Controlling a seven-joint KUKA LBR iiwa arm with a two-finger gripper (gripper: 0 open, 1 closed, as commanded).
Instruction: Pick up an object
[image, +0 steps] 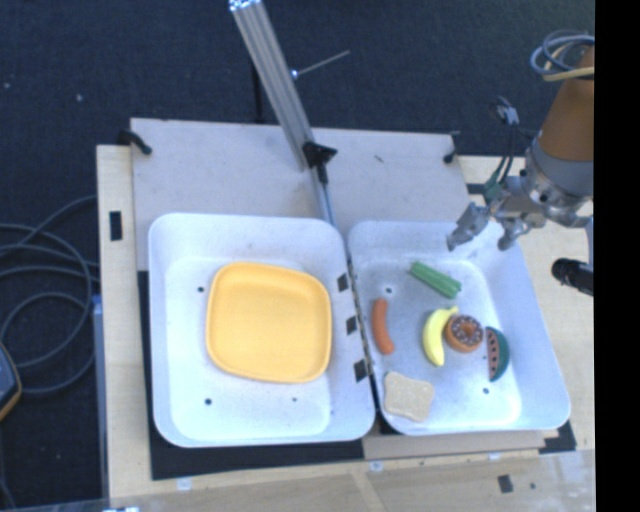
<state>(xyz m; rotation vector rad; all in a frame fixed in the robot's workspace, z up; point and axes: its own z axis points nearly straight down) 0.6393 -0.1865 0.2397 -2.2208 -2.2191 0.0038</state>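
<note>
1. We see the gripper (487, 229) hanging over the far right corner of the right bin (535, 345), its two fingers spread apart and holding nothing.
2. Below it, we find toy food in that bin: a green bean pod (435, 279), sausage (381, 326), banana (434, 336), orange slice (464, 333), watermelon wedge (496, 353) and bread slice (408, 396).
3. We see a yellow plate (268, 322) in the left bin (175, 300).

Yellow plate (269, 322) in left bin (178, 245)
</note>
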